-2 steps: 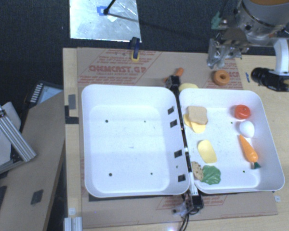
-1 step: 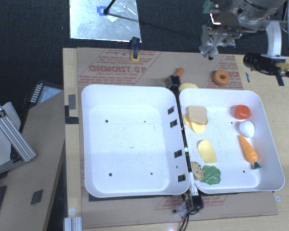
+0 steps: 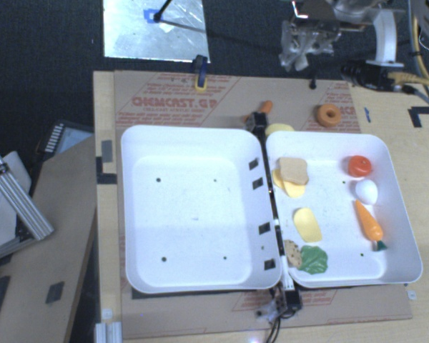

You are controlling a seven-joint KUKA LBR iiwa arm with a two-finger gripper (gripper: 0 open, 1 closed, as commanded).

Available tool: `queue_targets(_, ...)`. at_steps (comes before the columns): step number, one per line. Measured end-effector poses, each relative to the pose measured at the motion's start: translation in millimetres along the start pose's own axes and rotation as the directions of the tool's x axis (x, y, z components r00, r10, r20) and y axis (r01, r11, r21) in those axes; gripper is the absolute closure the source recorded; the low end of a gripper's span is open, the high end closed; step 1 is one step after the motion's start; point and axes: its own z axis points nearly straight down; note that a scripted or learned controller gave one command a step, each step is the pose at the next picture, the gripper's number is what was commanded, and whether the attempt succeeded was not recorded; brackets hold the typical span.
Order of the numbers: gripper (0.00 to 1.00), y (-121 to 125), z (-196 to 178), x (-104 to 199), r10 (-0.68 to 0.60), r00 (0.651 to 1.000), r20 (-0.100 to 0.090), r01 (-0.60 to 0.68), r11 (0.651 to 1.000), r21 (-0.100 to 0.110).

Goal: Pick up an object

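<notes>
The right bin (image 3: 395, 164) holds several toy foods: a tan bread slice (image 3: 294, 169) on a yellow piece (image 3: 293, 187), a yellow oval piece (image 3: 307, 224), a red tomato (image 3: 359, 166), a white egg (image 3: 366, 191), an orange carrot (image 3: 370, 222), a green leafy piece (image 3: 314, 259) and a small cookie (image 3: 292, 253). My gripper (image 3: 305, 53) hangs high at the top of the view, beyond the bench's far edge and well away from the bins. I see nothing between its fingers.
The left bin (image 3: 193, 206) lies beside the right one. A brown doughnut (image 3: 329, 115) and a yellow piece (image 3: 278, 129) lie on the cardboard behind the right bin. A yellow clamp (image 3: 200, 73) sits at the board's far edge. A shiny sheet (image 3: 155, 18) lies on the floor.
</notes>
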Motion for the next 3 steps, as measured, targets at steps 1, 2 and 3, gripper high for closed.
queue_targets(1,1.00,3,-10,26,0.000,1.000,0.000,0.000,1.000,0.001)
queue_targets(2,1.00,-50,-16,78,-0.003,1.000,-0.002,0.003,1.000,0.003)
queue_targets(3,1.00,-48,-46,108,0.000,1.000,-0.002,0.000,1.000,0.000)
